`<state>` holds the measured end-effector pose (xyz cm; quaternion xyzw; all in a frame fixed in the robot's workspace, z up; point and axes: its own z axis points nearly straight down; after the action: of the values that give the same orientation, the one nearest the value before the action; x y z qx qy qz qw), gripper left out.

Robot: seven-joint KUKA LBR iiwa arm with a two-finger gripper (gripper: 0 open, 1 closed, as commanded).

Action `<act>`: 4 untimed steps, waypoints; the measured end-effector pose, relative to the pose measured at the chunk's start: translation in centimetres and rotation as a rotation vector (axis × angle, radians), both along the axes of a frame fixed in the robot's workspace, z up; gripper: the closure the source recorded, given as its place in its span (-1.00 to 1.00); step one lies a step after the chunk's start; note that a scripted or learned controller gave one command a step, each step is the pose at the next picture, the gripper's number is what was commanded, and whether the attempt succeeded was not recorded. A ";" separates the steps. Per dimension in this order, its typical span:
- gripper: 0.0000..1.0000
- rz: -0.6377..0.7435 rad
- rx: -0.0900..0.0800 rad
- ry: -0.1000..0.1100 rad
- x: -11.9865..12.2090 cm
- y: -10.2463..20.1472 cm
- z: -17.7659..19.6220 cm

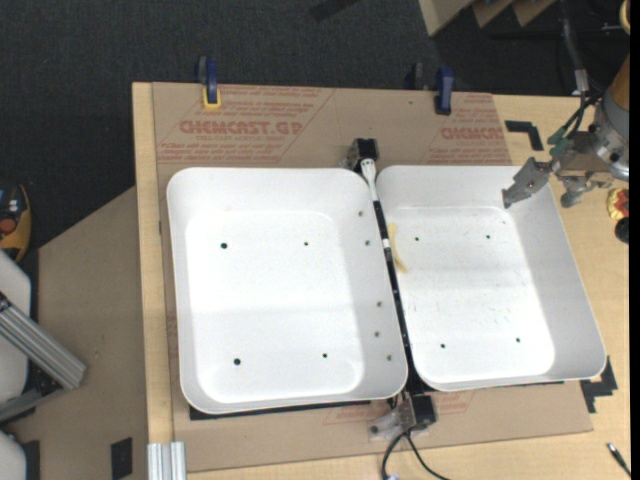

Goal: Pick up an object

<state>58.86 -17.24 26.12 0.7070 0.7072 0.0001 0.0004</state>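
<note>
My gripper [548, 190] hovers over the far right corner of the right bin [560, 268]. Its two grey fingers stand apart, one finger [522, 186] over the bin's back rim and the other near the bin's right edge, with nothing between them. A small pale yellow strip [397, 249] lies at the left wall of the right bin, well to the left of the gripper. The left bin [200, 268] sits beside it, white with a few black dots on its floor.
Both bins rest on a brown board [300, 118] held by two blue clamps [209, 72] at the back. A black divider bar [385, 258] runs between the bins. Cables and the arm's wrist [612, 133] stand at the right edge.
</note>
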 end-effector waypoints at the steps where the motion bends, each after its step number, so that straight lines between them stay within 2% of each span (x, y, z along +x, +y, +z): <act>1: -1.00 0.001 -0.008 -0.021 0.1 -1.0 19.4; 2: 1.00 0.001 -0.004 -0.007 0.1 -0.9 19.4; 3: 1.00 0.002 0.003 0.010 4.2 0.5 8.9; 4: 1.00 0.006 0.003 0.006 5.2 7.3 3.3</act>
<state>64.06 -9.92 29.44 0.7050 0.7092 -0.0010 -0.0028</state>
